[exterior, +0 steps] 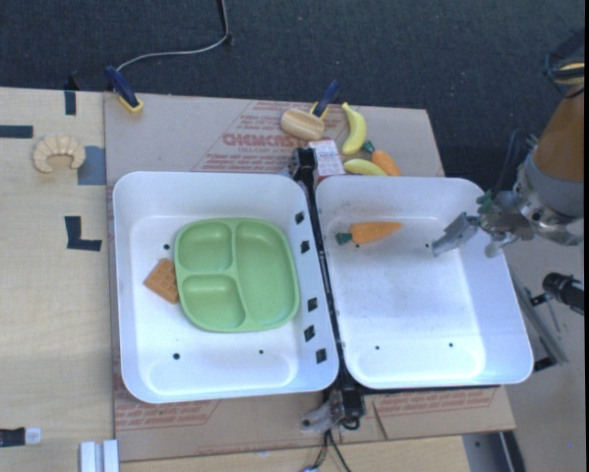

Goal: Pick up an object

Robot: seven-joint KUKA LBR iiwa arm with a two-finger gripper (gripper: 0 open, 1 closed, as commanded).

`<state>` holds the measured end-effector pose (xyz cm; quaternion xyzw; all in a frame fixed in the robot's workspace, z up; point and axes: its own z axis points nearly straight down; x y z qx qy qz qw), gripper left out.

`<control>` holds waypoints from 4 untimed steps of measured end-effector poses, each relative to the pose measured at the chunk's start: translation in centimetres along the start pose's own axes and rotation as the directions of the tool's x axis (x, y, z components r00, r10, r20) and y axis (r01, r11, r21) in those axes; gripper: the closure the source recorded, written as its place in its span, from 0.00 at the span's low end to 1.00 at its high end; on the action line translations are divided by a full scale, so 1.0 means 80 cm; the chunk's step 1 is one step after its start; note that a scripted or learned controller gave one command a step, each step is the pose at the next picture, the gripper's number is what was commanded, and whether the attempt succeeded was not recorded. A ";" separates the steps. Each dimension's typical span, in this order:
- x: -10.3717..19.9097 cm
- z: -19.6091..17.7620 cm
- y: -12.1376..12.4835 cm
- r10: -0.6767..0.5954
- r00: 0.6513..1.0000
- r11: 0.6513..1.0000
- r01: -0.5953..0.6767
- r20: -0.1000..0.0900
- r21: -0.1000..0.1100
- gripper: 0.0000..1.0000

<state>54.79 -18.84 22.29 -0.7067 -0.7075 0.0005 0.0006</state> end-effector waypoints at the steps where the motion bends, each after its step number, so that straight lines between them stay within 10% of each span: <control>1: 0.097 0.068 0.069 -0.001 1.000 1.000 0.001 -0.001 0.001 0.00; 2: 0.111 0.171 0.127 -0.001 1.000 1.000 0.001 0.002 -0.005 0.00; 3: 0.110 0.172 0.152 -0.001 1.000 1.000 0.001 0.001 -0.003 0.00; 4: 0.110 0.159 0.152 -0.003 1.000 1.000 0.003 0.003 -0.004 1.00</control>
